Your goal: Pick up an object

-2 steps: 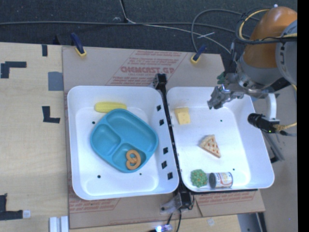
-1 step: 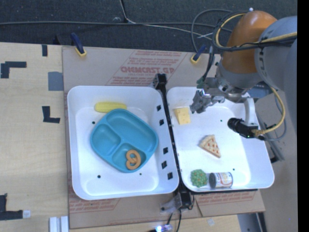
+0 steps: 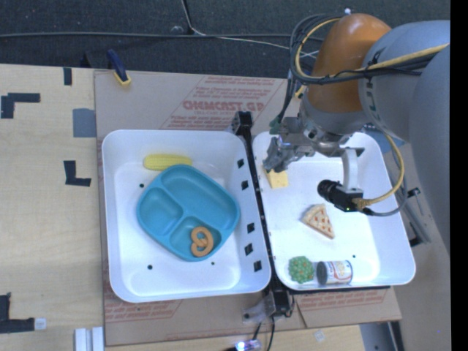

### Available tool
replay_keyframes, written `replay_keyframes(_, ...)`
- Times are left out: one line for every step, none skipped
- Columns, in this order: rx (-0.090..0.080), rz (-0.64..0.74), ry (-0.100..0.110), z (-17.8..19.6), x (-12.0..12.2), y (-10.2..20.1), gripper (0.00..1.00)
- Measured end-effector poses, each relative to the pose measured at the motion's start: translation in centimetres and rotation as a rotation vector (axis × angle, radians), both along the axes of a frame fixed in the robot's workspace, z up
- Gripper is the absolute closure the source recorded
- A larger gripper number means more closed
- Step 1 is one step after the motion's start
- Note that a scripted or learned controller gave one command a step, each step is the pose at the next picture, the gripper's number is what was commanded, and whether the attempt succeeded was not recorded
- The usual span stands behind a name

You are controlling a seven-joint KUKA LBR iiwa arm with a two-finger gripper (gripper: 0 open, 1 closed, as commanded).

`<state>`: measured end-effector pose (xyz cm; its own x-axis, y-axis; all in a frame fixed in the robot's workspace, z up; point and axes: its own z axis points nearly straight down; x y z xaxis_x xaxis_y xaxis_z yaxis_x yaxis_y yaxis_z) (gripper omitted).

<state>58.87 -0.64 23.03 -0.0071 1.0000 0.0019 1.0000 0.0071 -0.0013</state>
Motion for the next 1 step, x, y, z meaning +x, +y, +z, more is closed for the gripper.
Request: replay_keyframes(-0.001, -0.001, 0.002, -1.19, -1.21, 5.54, 1.0)
